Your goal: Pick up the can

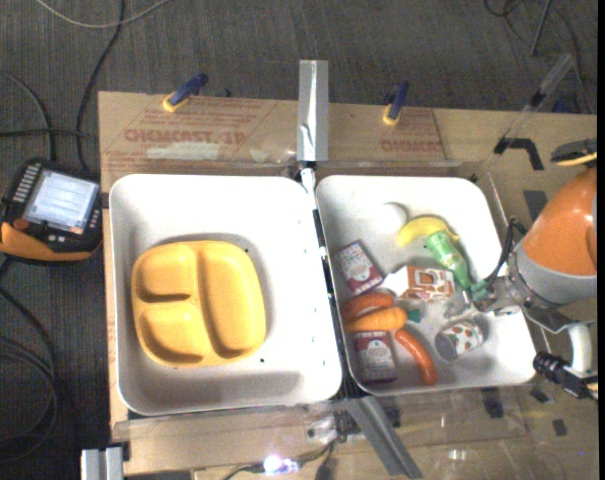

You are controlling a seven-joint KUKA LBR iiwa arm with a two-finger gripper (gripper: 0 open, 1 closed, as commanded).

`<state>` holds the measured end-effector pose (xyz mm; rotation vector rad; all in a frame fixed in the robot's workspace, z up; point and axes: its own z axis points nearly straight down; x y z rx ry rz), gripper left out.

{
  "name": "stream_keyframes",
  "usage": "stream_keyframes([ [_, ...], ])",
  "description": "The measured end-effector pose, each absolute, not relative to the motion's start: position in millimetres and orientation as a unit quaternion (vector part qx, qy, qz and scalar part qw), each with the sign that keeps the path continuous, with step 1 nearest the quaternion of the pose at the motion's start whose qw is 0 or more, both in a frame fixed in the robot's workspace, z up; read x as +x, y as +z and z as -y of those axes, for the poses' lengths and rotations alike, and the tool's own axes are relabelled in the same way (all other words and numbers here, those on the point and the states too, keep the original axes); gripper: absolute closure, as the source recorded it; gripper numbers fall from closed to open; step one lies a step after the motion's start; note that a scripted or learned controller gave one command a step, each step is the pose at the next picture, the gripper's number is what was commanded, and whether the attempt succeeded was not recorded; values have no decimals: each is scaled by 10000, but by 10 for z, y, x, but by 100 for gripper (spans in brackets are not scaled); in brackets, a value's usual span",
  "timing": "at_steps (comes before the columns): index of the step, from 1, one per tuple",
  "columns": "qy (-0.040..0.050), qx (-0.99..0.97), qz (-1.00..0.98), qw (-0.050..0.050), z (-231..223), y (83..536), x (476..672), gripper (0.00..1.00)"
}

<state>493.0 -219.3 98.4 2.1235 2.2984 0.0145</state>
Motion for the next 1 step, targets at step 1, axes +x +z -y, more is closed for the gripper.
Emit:
stream_keyframes([
  [1,56,6770,-7359,25,2156,979,4933,0],
])
